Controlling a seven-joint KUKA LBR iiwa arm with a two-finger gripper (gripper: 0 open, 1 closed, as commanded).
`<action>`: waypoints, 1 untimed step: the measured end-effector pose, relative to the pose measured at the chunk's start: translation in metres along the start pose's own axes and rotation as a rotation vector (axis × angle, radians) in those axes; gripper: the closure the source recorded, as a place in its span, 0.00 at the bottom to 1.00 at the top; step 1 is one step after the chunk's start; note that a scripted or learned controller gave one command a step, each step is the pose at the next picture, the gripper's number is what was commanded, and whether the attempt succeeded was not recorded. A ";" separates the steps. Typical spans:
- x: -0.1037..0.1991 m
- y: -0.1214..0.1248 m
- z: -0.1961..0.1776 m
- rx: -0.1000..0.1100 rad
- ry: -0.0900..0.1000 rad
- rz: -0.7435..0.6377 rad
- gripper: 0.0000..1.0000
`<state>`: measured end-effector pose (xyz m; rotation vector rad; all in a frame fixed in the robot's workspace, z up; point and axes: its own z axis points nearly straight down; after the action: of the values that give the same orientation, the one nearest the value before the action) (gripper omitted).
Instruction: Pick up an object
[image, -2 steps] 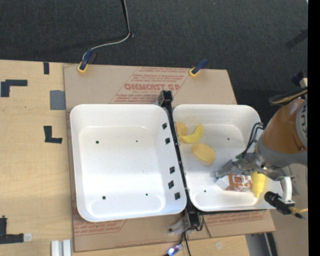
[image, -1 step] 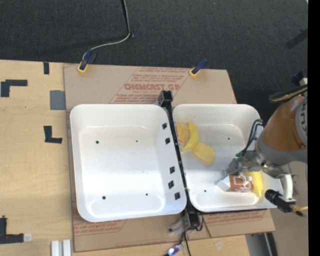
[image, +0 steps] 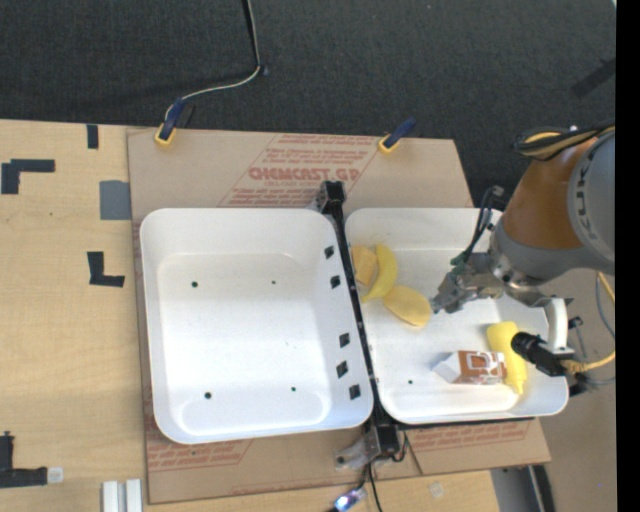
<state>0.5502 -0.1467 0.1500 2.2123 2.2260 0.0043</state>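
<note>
Two white bins sit side by side on a cardboard sheet (image: 300, 170) that covers the bench (image: 60, 330). The left bin (image: 160, 240) shows bare floor with a few small dark dots. The right bin (image: 420, 225) holds the objects: a yellow curved piece (image: 383, 270) lies near the divider between the bins, with a paler orange-tinged piece (image: 364, 268) touching it on its left; a yellow lump (image: 408, 306) lies just below and to the right of them. Toward the near right corner a brown and white packet (image: 472, 367) lies flat, and a yellow object (image: 510, 360) lies against the packet's right side, running from the packet's upper right down to the bin's near wall. The arm (image: 560, 215) reaches in from the right, its orange band above the wrist, and the gripper (image: 450, 295) hangs over the right bin, just right of the yellow lump and above the packet. Whether it is apart or together I cannot tell; its dark tip is too small and blurred, and nothing can be seen held in it. A black cable (image: 250, 40) crosses the dark floor beyond the bench, and yellow and blue clamps (image: 170, 125) pin the sheet's far edge.
</note>
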 end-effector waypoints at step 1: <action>-0.003 -0.003 0.003 0.006 0.001 0.005 0.00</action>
<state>0.5473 -0.1493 0.1468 2.2213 2.2241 -0.0014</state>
